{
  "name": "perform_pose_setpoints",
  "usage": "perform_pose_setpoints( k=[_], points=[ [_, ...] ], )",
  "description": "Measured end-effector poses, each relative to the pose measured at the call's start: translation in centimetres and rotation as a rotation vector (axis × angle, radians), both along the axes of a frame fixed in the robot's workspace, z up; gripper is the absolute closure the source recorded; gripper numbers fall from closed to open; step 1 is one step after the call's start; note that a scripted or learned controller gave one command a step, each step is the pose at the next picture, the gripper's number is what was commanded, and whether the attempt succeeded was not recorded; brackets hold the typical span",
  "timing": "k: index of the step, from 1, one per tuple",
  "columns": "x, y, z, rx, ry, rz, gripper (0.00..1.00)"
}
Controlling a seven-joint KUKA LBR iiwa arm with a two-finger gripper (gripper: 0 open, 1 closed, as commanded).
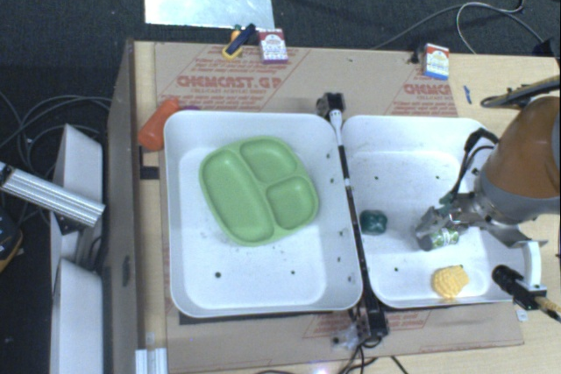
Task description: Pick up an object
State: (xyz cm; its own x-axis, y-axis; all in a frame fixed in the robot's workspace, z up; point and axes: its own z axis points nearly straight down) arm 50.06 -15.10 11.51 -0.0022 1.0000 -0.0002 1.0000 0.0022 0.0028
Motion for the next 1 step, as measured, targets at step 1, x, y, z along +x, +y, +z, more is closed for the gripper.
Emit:
perform_pose_setpoints(
  k=[1],
  points=[
    [2.13, 0.12, 4.88, 0.000, 0.000, 0.001, 1.00]
  ],
)
